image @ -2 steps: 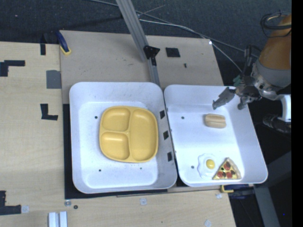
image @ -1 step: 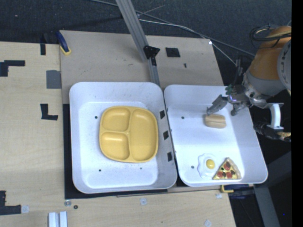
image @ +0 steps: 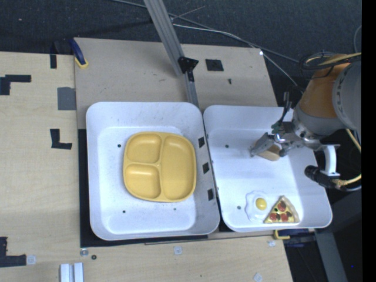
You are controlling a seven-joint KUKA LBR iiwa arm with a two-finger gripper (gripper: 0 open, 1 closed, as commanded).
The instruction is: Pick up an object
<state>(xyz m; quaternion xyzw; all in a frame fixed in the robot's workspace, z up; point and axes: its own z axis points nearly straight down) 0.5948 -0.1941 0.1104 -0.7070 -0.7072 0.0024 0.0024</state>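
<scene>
Pale wooden bench carries two shallow white bins [image: 214, 157]; in the right one the two-finger gripper [image: 267, 150] sits low over a small tan block [image: 271, 154], apparently clamped on it (a lift comes next). Nearer lie a fried-egg toy [image: 257, 205] and pizza-slice toy [image: 282, 211], well clear; a yellow divided plate [image: 159, 166] occupies the left bin

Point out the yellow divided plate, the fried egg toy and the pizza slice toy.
yellow divided plate [image: 159, 166]: camera view, centre ridge between compartments.
fried egg toy [image: 258, 204]: camera view, on the yolk.
pizza slice toy [image: 282, 211]: camera view, middle of the topping.
</scene>
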